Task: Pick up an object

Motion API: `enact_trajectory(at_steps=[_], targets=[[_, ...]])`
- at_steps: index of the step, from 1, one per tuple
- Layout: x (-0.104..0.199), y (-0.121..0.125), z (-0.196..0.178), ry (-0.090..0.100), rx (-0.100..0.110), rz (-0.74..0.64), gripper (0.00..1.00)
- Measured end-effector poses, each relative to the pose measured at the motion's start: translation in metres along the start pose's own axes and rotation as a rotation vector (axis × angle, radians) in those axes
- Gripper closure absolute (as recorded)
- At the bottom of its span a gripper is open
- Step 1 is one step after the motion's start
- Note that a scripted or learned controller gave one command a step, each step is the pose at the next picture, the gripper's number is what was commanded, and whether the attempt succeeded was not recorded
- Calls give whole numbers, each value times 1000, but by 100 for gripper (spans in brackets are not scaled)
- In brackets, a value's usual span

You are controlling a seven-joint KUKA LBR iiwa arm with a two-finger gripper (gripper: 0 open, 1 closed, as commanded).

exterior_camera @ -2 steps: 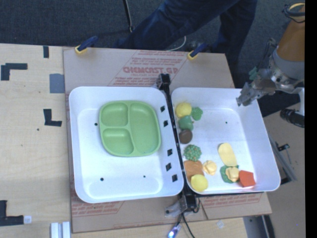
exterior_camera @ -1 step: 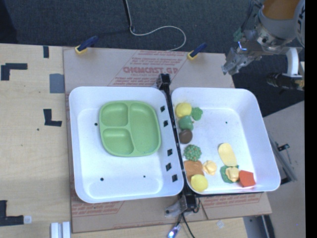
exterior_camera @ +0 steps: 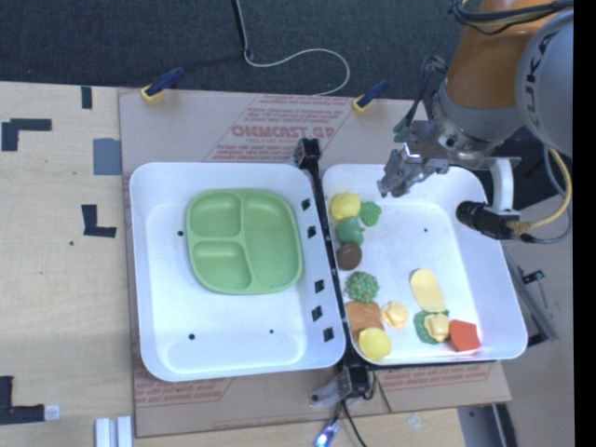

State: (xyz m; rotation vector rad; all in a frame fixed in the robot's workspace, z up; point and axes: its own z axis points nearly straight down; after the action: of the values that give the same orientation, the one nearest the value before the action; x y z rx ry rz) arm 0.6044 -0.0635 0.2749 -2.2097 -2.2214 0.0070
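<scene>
The task stands at its start: no object has been lifted, as far as the camera view shows. The gripper (exterior_camera: pixel 396 182) hangs above the upper part of the right bin (exterior_camera: pixel 498 277), near that bin's far wall, and nothing shows between its fingers. The view does not resolve whether the jaws are parted or closed, so I cannot tell. All candidate objects rest on the floor of the right bin. Along its left wall, from far to near, lie a yellow ball (exterior_camera: pixel 344 205) touching a green leafy piece (exterior_camera: pixel 370 214), a smaller green piece (exterior_camera: pixel 349 231), a brown round piece (exterior_camera: pixel 349 256), a broccoli floret (exterior_camera: pixel 361 286), an orange-brown block (exterior_camera: pixel 364 315) and a second yellow ball (exterior_camera: pixel 374 344). Toward the near right corner lie a pale yellow oblong (exterior_camera: pixel 427 290), a small yellow piece (exterior_camera: pixel 395 315), a green-and-yellow piece (exterior_camera: pixel 432 326) and a red block (exterior_camera: pixel 464 335). The left bin (exterior_camera: pixel 154 250) bears a green divided plate (exterior_camera: pixel 245 240), which is untouched. The nearest objects to the gripper are the yellow ball and the green leafy piece, just to its left in the view and lower. In my judgement the whole of the pick remains: alignment over one object, descent, closing on it, and the lift. The clustering along the left wall may hinder a clean grasp there.
</scene>
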Motion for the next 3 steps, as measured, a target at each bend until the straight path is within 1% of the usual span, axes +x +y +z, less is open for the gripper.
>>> enact_trajectory(at_steps=[1, 3], targets=[[92, -37, -41, 0, -10, -5, 100], [87, -36, -57, -3, -6, 0, 100]])
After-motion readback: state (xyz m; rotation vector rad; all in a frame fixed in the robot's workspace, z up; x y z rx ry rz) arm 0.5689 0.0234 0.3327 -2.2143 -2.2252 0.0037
